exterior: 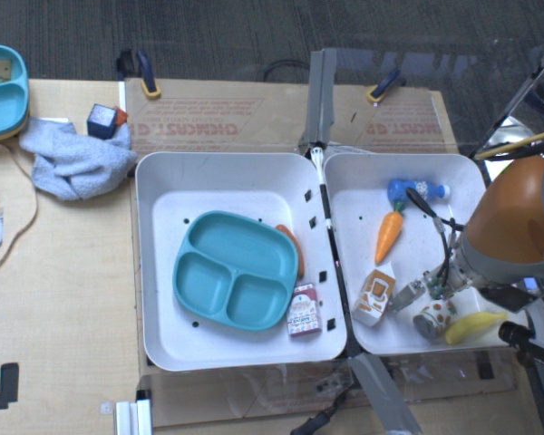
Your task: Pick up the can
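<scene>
**Gripper low in the right bin, just beside the can**

A cardboard-topped bench point(281, 116) fills my screen, dark carpet beyond its far edge; two white bins sit side by side on it. The left bin point(154, 243) holds a teal divided plate point(236, 270) with a small red carton point(304, 311) at its near right corner. In the right bin point(344, 243) I see a carrot point(388, 234), a blue item point(408, 190) far of it, a small brown-and-white carton point(374, 297), a banana point(471, 326) and the can point(432, 317), lying at the near right, touching the banana. The gripper point(426, 290) hangs just above the can; I cannot tell how far it is spread, nor whether it grips anything.
</scene>
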`<move>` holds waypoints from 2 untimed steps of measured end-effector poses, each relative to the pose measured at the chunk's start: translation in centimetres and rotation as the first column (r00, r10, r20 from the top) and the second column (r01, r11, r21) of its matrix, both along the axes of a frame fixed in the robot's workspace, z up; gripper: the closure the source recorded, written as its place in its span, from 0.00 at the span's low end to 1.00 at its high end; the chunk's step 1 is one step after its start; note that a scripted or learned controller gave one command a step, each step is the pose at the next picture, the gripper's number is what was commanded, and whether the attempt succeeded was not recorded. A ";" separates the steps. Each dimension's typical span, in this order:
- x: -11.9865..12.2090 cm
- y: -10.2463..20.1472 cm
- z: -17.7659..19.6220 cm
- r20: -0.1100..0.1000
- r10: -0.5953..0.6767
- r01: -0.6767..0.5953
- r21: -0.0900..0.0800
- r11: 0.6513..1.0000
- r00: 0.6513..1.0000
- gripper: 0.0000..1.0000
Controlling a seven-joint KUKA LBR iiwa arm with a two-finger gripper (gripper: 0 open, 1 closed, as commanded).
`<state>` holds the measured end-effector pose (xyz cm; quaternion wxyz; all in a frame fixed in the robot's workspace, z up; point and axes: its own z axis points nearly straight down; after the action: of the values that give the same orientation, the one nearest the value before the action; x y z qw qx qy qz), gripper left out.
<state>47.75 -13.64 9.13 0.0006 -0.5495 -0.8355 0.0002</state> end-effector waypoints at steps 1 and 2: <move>0.0 -4.9 0.1 0.003 0.162 -0.162 -0.002 0.987 0.987 0.00; 0.1 -4.9 1.0 0.005 0.158 -0.158 -0.002 0.987 0.987 1.00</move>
<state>47.87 -18.58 10.15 -0.0023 -0.4817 -0.8764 -0.0005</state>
